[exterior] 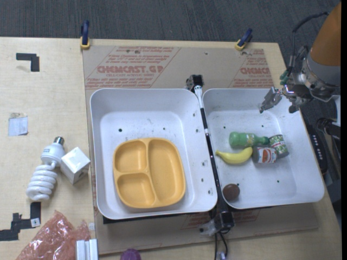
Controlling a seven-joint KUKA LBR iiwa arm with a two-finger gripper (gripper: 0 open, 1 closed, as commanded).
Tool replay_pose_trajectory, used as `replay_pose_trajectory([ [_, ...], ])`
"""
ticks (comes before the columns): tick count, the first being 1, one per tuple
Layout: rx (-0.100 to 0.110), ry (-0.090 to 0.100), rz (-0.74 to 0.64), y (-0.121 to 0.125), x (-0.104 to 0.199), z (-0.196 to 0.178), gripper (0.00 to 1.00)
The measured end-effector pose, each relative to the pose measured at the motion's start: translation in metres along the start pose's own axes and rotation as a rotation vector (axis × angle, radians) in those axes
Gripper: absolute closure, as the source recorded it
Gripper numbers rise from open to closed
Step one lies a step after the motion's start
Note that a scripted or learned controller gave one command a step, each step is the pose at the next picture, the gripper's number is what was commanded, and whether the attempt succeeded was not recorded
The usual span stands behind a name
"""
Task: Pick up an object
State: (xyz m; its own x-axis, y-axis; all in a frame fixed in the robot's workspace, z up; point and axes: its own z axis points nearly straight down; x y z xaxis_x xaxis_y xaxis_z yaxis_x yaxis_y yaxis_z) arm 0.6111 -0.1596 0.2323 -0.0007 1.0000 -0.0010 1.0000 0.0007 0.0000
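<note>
1. Claw (280,99): hangs over the upper right corner of the right bin (303,191), fingers spread apart, nothing between them. It sits high and to the side of the goods, probably so it can come down on a target from above.
2. Candidate items, all below and left of the claw, apart from it:
   - green bottle (246,140), lying on its side, nearest the claw.
   - banana (236,156), just below the bottle, touching or nearly so.
   - can (269,151), on its side, right of the banana, almost straight below the claw; whether it is one can or two I cannot tell.
   - brown ball (231,191), alone at the bin's lower left, farthest from the claw.
3. The bottle, banana and can lie bunched together, so a clean grip there looks hard; the lone ball looks easier to close on.
4. Left bin (103,145): far left of the claw, holds a yellow tray (149,172) lying flat.
5. Tabletop (43,112): bulb (44,172) and white cube (75,163) beyond the bins, out of play.
6. Task stage, by judgement: no item picked yet.
</note>
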Motion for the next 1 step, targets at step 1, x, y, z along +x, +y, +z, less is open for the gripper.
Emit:
replay_pose_trajectory([
  [1,0.000,0.000,0.002,-0.0133,-0.0326,0.1397,0.00],
])
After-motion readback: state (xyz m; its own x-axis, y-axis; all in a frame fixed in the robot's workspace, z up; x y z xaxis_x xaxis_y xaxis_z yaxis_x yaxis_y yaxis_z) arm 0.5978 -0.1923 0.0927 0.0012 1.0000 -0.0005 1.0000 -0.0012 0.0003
